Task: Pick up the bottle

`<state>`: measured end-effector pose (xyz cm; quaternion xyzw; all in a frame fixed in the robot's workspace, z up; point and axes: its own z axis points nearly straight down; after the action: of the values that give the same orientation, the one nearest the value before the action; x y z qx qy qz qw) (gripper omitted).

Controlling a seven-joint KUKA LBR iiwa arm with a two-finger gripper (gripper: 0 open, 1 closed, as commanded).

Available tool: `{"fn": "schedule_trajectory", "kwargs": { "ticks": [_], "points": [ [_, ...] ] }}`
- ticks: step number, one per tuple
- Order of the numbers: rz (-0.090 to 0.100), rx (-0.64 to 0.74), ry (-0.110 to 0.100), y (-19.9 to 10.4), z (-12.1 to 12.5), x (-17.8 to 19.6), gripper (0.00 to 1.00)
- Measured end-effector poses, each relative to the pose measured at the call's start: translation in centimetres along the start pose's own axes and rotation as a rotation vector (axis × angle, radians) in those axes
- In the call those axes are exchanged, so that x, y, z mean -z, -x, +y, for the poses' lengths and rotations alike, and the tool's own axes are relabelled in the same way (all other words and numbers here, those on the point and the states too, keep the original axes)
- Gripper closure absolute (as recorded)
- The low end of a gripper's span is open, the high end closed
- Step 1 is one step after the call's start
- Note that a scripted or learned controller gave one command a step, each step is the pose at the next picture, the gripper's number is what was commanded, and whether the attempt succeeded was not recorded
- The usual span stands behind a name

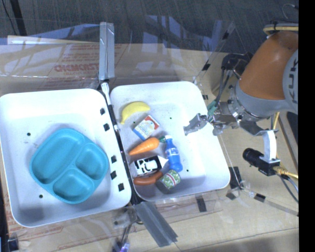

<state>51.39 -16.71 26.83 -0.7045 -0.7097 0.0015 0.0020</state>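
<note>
Blue is what I pick out first from the overhead camera: the bottle [172, 154] lies on its side in the right bin [210, 159], roughly in the middle of the pile, white cap toward the far side. A carrot [144, 147] lies just left of it, tip nearly touching the bottle's neck. Beyond the carrot I see a small red-and-white carton [146, 127], and farther still a banana [133, 111] near the bin's far-left part. On the near side of the bottle a green-labelled can [169, 180] sits just against its base, with a black-and-white box [148, 165] to the left and a sausage [147, 179] along the near edge of that box.

My hand [195, 123] hangs over the right part of the same bin, to the right of and beyond the bottle, apart from it. I see nothing between its fingers, but I cannot tell how far they stand open. The arm [265, 77] comes in from the right, orange band uppermost.

Left bin [21, 114] carries a teal divided tray [69, 164]. Both bins rest on the tabletop [52, 62].
</note>
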Motion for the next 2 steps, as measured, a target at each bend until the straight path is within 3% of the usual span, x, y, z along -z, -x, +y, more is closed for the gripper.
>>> {"fn": "schedule_trajectory", "kwargs": {
  "ticks": [1,2],
  "points": [
    [-0.004,-0.108,0.022,-1.9,3.3,-15.4,0.00],
    [0.001,-0.029,0.003,0.7,3.1,-17.6,0.00]
  ]
}}
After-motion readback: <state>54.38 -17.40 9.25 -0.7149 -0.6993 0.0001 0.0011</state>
